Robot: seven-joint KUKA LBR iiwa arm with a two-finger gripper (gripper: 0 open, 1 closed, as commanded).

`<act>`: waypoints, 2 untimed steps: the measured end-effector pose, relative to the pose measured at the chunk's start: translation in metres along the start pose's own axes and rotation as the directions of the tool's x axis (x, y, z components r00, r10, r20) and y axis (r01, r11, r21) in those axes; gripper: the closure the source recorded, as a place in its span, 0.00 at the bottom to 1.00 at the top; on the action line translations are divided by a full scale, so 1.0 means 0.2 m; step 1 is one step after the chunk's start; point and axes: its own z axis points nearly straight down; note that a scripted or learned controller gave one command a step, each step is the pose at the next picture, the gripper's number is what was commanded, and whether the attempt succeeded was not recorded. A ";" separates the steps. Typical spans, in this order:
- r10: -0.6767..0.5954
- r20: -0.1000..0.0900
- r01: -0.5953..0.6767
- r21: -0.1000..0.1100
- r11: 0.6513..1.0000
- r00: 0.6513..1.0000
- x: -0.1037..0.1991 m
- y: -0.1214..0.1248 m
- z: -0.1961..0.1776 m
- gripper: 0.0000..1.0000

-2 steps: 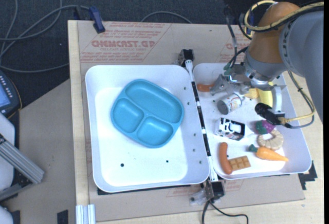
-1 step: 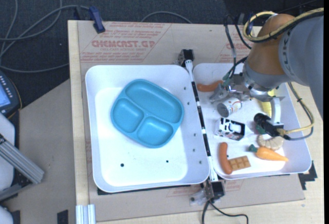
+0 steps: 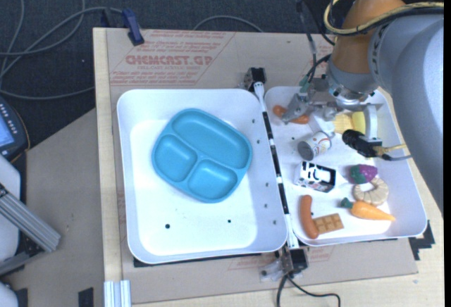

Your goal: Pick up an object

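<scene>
Two white bins — left point(image 3: 134, 158) holds blue plate point(image 3: 202, 154), right point(image 3: 416, 217) toy food — fingers point(image 3: 304, 107) state unclear.

Small toy foods crowd the right bin point(image 3: 416, 217): a carrot point(image 3: 371, 210) and sausage point(image 3: 306, 215) near, a banana point(image 3: 352, 121) far.

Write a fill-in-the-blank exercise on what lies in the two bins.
1. The blue divided plate lies in the ____ bin.
2. The plate has ____ compartments.
3. The toy carrot lies in the ____ bin, near its front right corner.
4. The gripper is over the ____ bin.

Missing words: left; three; right; right
</scene>
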 end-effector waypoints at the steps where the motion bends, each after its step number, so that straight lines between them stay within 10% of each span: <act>1: 0.005 -0.001 -0.005 -0.039 0.999 1.000 -0.11 -0.25 -0.01 0.00; 2: 0.005 0.003 -0.005 -0.038 0.999 1.000 0.00 -0.41 -0.02 0.00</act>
